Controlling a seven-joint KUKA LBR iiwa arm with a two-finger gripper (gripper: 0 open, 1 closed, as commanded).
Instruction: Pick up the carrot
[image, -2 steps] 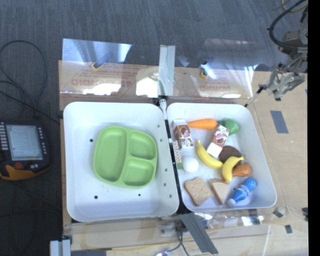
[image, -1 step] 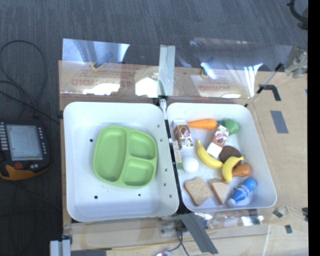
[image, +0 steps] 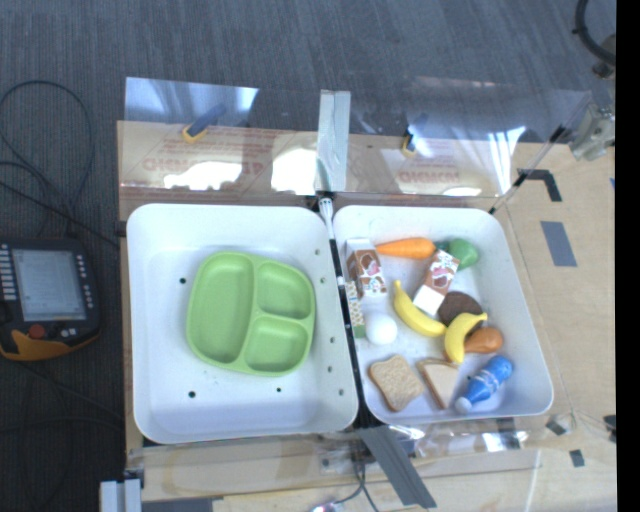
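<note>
Carrot (image: 405, 248) at the far edge of the right bin (image: 520, 300), lying on its side with the green top (image: 461, 252) toward the right wall.
Body long and tapered, tip pointing toward the carton (image: 366, 271), which lies just beside it; a small box (image: 437, 281) sits close on the near side, the bananas (image: 432, 322) lower still; likely a light, rigid plastic toy, smooth and so apt to slip or roll if pinched near the narrow tip; best hold judged to be across the thick middle of the orange body, jaws closing from the far and near sides, where the far side has some room before the bin wall; green tray (image: 250, 312) in the left bin (image: 160, 300) plays no part; state of the claw cannot be told from this view.
</note>
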